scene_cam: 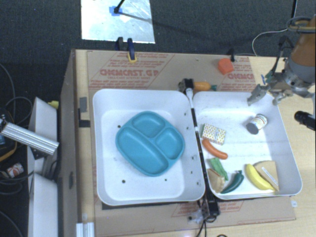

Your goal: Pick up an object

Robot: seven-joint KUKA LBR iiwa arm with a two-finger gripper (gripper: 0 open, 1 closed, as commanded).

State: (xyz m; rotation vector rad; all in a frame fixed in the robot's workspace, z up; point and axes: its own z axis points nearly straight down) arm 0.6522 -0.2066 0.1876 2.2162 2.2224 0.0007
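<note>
Cardboard-topped bench (pixel 148 68) under your two white bins: your gripper (pixel 268 94) hangs with fingers spread and bare over the right bin's (pixel 291 154) far rim. Nearest it lies a small silver can (pixel 256 123) on its side, then the hot dog (pixel 215 149) and banana (pixel 257 177); a blue divided plate (pixel 149 142) sits in the left bin (pixel 106 127).

Looks like a robotics lab, not a kitchen or a shop. Two shallow white bins (pixel 148 100) side by side on a sheet of cardboard printed CHEMCAST GP (pixel 129 73), clamped at the back edge with a small clip (pixel 131 48). Toy food in the right bin: plastic banana (pixel 257 177), carrot (pixel 215 149), green pepper (pixel 234 181). Blue divided plate (pixel 149 142) in the left one. Loose cables (pixel 12 112) trailing over dark carpet, bare aluminium rail (pixel 29 136) off to the left, reflective panel (pixel 117 14) lying on the floor behind.
</note>
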